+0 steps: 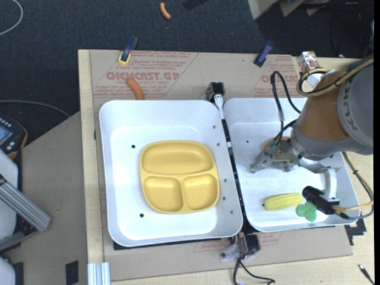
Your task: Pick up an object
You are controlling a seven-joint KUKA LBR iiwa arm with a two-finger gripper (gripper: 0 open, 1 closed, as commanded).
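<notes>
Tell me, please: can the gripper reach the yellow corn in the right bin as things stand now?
Probably yes. The gripper hangs over the right bin, and the yellow corn lies in the same bin, nearer the front wall. Nothing stands between them. A green piece touches its right end but does not cover it.

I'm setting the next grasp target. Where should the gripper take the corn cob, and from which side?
Probably across the corn cob's middle, from straight above. It lies flat and lengthwise in the right bin, so fingers should straddle its narrow width. Its right end sits close to a green piece.

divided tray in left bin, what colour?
Yellow, plain, no pattern. The tray shows clearly in the camera view, lying in the left bin.
</notes>
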